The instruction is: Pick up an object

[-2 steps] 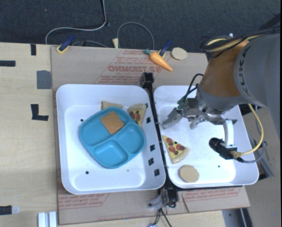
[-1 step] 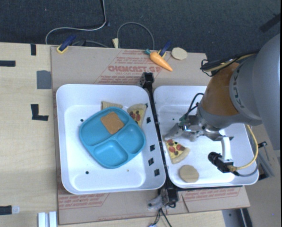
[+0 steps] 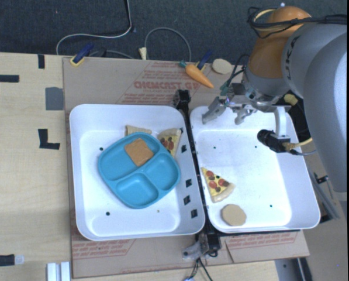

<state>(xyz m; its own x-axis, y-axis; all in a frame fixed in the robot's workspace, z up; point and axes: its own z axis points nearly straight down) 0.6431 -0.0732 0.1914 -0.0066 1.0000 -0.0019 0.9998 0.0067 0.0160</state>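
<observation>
Cardboard-topped bench (image 3: 156, 81); fingers (image 3: 211, 115) spread, empty, over right bin (image 3: 291, 186) rim; carrot (image 3: 197, 75) behind, pizza slice (image 3: 216, 184) below.

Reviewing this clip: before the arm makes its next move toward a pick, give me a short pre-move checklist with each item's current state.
1. Tool carries nothing: ok, fingers spread with only bin floor between them.
2. Targets in right bin: ok, pizza slice and round cookie lie near its front left.
3. Targets lie apart: ok, a gap separates slice and cookie.
4. Tool above a target: not ok, it sits at the bin's back edge, away from both.
5. Left bin items: ok, blue tray holds a cracker.
6. Height above bin floor: cannot tell.
</observation>
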